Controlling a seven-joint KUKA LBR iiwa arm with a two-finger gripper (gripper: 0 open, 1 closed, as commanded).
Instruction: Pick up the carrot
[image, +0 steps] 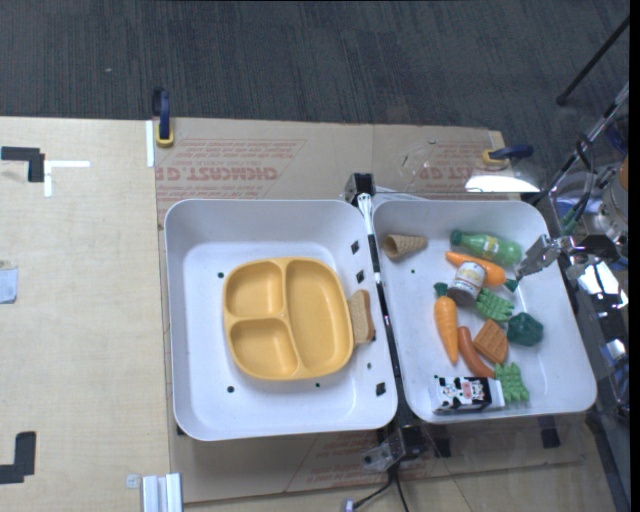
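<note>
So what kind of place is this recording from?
Probably a robotics lab bench: two white bins clamped onto cardboard, toy food such as the carrot in the right one, a yellow divided plate in the left, grey carpet behind.

Red printing is seen on the cardboard sheet (230, 160) lying under the two bins, just above the left bin (180, 300). The lettering is upside down from the camera's side and blurred; no word can be made out with certainty. A second patch of red printing on the same cardboard, above the right bin (570, 330), is fainter and illegible. A black-and-white carton (462, 393) in the right bin bears markings too small to be read.
</note>
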